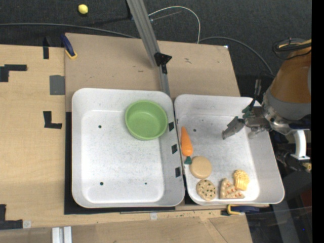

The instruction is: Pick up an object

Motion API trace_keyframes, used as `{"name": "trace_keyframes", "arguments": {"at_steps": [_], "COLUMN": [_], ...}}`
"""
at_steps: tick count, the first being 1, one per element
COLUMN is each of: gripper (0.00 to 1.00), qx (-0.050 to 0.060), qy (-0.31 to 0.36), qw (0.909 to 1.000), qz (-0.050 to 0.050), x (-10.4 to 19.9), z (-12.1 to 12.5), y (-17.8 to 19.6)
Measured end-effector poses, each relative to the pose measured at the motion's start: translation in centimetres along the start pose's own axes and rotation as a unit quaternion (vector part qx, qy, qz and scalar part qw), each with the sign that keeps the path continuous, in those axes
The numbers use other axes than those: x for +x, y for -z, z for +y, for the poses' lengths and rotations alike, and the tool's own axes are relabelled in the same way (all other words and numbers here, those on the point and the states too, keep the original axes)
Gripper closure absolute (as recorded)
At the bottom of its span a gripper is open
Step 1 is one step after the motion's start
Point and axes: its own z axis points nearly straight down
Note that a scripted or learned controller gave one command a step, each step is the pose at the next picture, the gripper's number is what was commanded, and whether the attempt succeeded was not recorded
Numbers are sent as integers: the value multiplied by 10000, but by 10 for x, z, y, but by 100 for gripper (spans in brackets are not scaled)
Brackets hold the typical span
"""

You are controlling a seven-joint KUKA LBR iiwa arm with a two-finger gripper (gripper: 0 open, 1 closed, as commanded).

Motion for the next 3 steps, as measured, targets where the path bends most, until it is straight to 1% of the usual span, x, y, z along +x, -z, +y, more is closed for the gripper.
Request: {"name": "trace_keyframes", "arguments": {"at_steps": [1,2,3], "gripper": [0,0,0], "qx": [1,31,20], "qy": [0,-2,-5], "qw": [10000,10000,10000], "qz": [-1,6,1], "x": [0,9,11], "z": [0,-3,-4], "y": [0,-60,-114]}}
